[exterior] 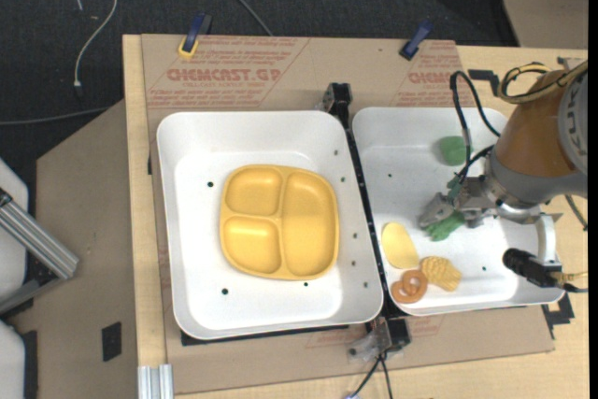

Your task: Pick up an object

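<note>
Low in the right bin (374, 131), the gripper (447, 215) pinches a green toy (443, 226), apparently to lift it.

- The counter (280, 70) is a tan board, printed with reddish lettering along its far side.
- Two clips sit on its far edge: a blue and yellow clip (194, 33) towards the left, a blue clip (417, 40) towards the right.
- Two shallow white bins lie on it side by side, their inner rims touching: the left bin (187, 229) and the right bin (392, 131).
- A black clamp (337, 96) sits at the far end of the seam between the bins; another clamp (388, 334) sits at the near end.
- A black cable (460, 103) runs over the counter's far right part.
</note>
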Motion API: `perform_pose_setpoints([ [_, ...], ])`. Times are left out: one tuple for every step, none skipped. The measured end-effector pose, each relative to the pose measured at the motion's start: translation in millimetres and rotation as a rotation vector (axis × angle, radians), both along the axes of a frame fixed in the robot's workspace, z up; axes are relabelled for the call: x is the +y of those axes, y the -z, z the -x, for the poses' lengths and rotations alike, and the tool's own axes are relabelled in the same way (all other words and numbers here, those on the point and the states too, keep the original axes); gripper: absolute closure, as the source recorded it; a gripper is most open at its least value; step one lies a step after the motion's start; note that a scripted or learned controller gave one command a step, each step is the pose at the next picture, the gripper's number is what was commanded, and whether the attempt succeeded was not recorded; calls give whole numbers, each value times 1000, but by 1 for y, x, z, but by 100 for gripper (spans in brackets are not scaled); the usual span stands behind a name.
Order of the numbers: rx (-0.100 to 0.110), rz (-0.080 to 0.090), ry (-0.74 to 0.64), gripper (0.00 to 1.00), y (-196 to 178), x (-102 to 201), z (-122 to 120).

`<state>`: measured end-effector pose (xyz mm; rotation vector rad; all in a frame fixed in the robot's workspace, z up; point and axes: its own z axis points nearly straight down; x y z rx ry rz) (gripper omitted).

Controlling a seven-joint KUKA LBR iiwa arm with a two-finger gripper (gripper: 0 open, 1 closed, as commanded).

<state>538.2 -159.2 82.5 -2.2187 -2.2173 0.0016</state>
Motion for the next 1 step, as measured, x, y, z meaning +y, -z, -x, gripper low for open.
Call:
perform_pose_setpoints([
  [-1,-1,-2,100,-11,0,-1],
])
